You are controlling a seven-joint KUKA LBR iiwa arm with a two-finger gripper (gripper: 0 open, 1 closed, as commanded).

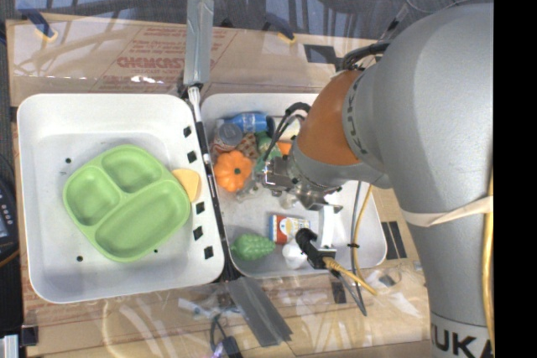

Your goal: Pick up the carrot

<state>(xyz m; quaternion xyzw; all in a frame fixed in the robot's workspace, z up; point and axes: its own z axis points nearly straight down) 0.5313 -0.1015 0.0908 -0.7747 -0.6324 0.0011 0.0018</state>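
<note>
A small orange piece [284, 149] with green beside it peeks out at the arm's left edge in the right bin [373, 251]; it may be the carrot, mostly hidden by the arm. The grey arm with its orange band [323, 130] reaches down over the middle of this bin. Its gripper [273, 175] is low in the bin, just right of an orange pumpkin [232, 170] and just below the orange piece.
The right bin also holds a blue bottle [241, 126], a green leafy item [252, 246], a small red-and-white carton [287, 227] and a white object [294, 254]. In the left bin [50, 264] lies a green divided plate [126, 202] with a yellow piece [190, 181] at its right edge.
</note>
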